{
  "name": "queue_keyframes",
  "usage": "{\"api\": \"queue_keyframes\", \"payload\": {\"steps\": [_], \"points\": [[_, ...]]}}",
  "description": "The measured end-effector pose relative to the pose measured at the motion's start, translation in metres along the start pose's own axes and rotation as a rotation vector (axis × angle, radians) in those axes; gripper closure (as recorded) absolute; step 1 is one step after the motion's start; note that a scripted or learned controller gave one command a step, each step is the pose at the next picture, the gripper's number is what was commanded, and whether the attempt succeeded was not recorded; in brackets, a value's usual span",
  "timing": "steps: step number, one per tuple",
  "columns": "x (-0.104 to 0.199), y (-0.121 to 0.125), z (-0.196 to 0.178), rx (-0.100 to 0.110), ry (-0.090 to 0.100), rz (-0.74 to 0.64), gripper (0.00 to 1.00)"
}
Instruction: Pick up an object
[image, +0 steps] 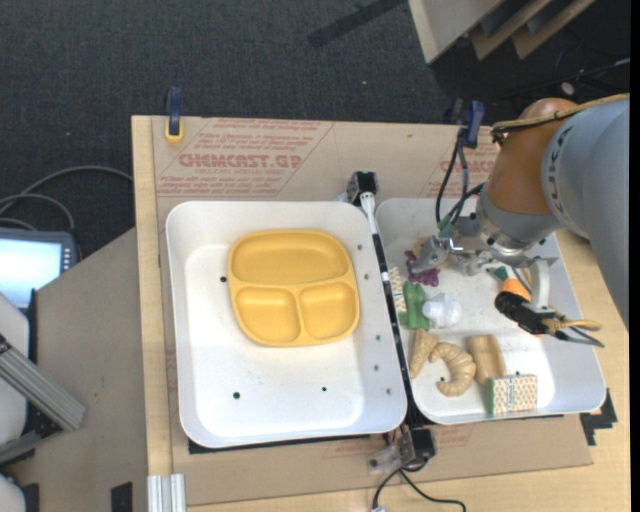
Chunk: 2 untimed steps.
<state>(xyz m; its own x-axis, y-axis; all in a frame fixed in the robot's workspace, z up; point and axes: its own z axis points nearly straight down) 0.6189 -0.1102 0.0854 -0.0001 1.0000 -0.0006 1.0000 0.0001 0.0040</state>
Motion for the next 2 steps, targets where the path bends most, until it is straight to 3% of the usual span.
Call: {"api": "queue_keyframes", "payload": {"steps": [1,2], "points": [[0.019,-0.028,0.001,0.008,0.002,0.001,0.00],[0.015,0.003,0.001,-0.001,-0.001,0.000,0.00]]}}
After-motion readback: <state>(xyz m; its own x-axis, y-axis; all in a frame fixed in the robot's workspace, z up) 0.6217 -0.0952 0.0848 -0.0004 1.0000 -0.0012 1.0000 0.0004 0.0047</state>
